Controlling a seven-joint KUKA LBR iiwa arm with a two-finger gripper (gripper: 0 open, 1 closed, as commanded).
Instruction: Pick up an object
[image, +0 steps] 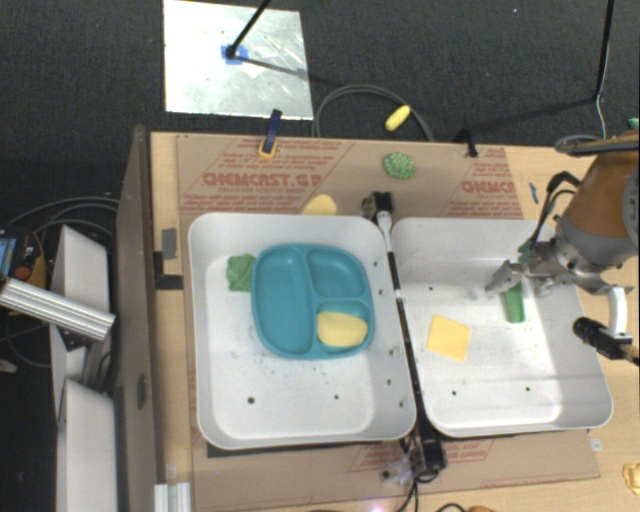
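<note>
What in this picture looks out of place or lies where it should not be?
Three small things lie on the brown cardboard behind the two bins, not in them: a green bumpy round piece, a yellow rounded piece at the rim of the left white bin, and a small yellow oblong piece at the cardboard's far edge. Nothing looks spilled or broken.

Brightness: the white bins (300, 420) are evenly and brightly lit; the dark floor is left dim.
Glare: a foil sheet (238, 62) is washed out.
Shadows: soft, short.
Sharpness: slight overall softness is seen.
</note>
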